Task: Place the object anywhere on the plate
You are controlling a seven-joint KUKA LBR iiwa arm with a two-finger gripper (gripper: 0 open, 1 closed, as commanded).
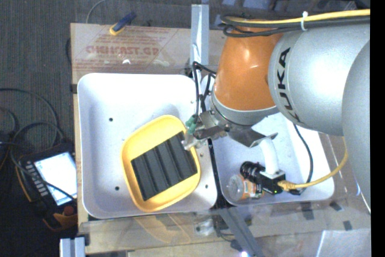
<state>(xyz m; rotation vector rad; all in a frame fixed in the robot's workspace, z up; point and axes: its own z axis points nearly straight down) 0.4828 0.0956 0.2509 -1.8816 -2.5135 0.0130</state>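
A yellow plate [139, 140] lies tilted in the front right part of the left white bin [102, 99]. On it rests a black ribbed rectangular object [163, 167], covering most of the plate's middle. My gripper [194, 128] hangs at the plate's upper right rim, close to the wall between the two bins and just above the object's far corner. The wrist and the orange band [243, 78] hide most of the gripper from this view. Nothing shows between its fingers.
The arm covers much of the right bin [304, 185]. A clear roundish thing [233, 191] sits at that bin's front left corner. A cardboard sheet [126, 48] lies behind the left bin. A tablet [55, 174] lies on the floor at left.
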